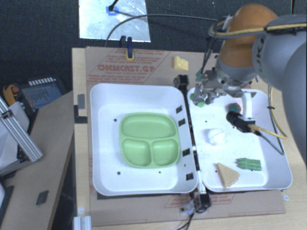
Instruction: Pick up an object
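My gripper (203, 97) hangs over the far left corner of the right bin (278, 174), under the orange band of the wrist. A small green thing (194, 98) shows right at its tip; whether it is gripped I cannot tell. Loose in the same bin are a white lump (216, 136) near the middle, a green ridged piece (248, 164) at the front right, and a tan wedge (227, 174) at the front. A small reddish thing (234, 107) lies just right of the gripper.
The left bin (103, 128) holds a green divided plate (149, 139). A black divider (188, 128) runs between the bins. A yellow block (181, 63) lies on the cardboard behind them. The arm covers the right bin's far right side.
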`<state>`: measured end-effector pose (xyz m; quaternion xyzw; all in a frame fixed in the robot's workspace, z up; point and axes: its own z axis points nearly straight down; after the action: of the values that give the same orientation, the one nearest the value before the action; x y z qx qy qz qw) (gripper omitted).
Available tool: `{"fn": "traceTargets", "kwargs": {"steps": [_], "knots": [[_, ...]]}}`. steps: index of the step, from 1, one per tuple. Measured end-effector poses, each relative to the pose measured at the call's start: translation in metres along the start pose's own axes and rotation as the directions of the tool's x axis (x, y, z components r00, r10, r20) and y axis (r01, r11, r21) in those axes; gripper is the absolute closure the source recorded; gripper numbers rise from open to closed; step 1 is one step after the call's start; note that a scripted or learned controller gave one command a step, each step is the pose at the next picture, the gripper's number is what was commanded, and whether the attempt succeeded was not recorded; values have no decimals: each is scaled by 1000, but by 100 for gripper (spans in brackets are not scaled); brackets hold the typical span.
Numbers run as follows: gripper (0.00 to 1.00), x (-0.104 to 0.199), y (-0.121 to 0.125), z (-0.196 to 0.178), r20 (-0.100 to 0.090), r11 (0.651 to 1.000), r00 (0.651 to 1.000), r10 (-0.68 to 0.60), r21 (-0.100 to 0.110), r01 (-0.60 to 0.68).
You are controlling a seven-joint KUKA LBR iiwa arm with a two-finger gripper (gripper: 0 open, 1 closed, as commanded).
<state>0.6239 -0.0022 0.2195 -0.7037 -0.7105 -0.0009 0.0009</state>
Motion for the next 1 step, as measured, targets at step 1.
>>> {"fn": "traceTargets", "kwargs": {"steps": [1], "knots": [[100,47,-16,-2,0,1000,1000,0,1,0]]}}
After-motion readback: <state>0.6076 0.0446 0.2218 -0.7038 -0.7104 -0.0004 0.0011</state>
